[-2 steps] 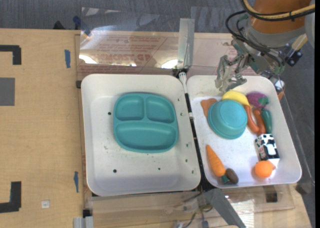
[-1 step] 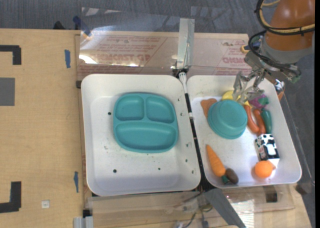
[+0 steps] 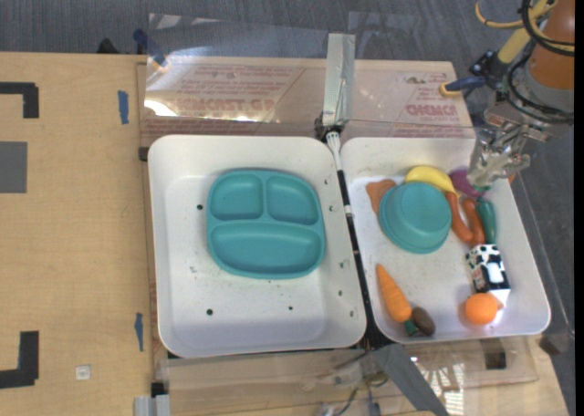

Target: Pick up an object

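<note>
The right bin (image 3: 534, 300) holds several toy items. An upturned teal bowl (image 3: 416, 215) sits in its middle, with a yellow banana (image 3: 429, 177) and a purple piece (image 3: 464, 184) behind it. A carrot (image 3: 394, 294), an orange fruit (image 3: 481, 308) and a black-and-white cow-patterned block (image 3: 488, 266) lie nearer the front. A green piece (image 3: 485, 221) and a red-orange piece (image 3: 468, 221) lie to the right of the bowl. My gripper (image 3: 491, 172) hangs over the bin's far right corner, just above the purple piece. I see nothing held in it.
The left bin (image 3: 173, 250) holds a teal divided plate (image 3: 266, 223). A metal divider post (image 3: 338, 81) stands behind the gap between the bins. Cardboard (image 3: 73, 223) covers the bench to the left. Yellow cables (image 3: 511, 4) loop at the arm, top right.
</note>
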`<act>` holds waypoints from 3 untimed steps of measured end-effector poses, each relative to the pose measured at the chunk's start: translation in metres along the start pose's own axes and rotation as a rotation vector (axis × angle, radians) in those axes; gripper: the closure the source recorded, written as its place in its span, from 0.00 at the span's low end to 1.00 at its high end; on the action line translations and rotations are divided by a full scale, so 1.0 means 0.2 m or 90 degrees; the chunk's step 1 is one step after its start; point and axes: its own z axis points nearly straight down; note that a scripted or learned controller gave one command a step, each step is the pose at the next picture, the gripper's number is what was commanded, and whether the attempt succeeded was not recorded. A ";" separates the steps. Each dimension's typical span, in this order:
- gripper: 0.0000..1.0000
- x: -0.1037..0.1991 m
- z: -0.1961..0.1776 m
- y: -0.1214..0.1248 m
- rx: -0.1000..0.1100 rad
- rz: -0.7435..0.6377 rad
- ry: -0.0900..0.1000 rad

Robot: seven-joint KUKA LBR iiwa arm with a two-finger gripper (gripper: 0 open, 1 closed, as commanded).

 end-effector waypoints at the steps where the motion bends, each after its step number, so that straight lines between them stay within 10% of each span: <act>1: 1.00 0.03 0.13 -0.03 -0.003 -0.066 0.000; 2: 1.00 0.03 0.18 -0.03 -0.004 -0.125 0.000; 3: 0.00 0.03 0.18 -0.03 -0.004 -0.124 -0.001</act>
